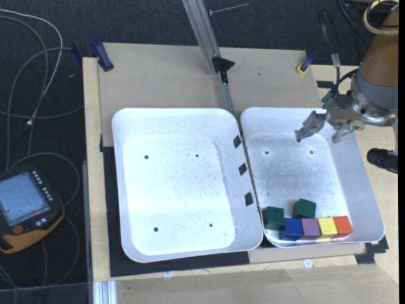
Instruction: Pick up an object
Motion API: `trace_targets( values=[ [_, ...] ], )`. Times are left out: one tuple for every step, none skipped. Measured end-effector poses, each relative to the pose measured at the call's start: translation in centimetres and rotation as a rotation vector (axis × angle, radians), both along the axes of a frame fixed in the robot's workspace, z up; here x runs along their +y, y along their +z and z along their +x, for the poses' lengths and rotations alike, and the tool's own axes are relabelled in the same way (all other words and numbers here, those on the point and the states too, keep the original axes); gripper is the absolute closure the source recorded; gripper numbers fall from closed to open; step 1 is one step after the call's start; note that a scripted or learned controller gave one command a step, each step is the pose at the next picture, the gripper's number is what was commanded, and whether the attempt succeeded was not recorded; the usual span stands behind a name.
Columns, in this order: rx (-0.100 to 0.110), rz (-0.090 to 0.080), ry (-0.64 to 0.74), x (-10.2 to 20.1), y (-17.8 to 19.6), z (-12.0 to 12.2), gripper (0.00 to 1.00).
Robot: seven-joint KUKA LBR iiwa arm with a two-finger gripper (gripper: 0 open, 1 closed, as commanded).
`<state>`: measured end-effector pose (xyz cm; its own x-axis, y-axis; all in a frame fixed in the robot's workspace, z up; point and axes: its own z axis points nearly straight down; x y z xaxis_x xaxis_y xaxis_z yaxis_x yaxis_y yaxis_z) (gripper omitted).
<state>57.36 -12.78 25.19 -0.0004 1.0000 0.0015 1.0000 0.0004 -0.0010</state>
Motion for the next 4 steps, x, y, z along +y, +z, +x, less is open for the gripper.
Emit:
trace_targets(
  values=[
    [0.008,0.002,0.002,2.2,-9.4,1.3,0.00],
    [-0.007,0.002,0.009,9.2,-5.0,3.6,0.00],
    [-0.004,0.003,0.009,18.9,-4.2,6.5,0.00],
    [0.003,0.000,0.003,20.9,-5.3,4.3,0.00]
  ],
)
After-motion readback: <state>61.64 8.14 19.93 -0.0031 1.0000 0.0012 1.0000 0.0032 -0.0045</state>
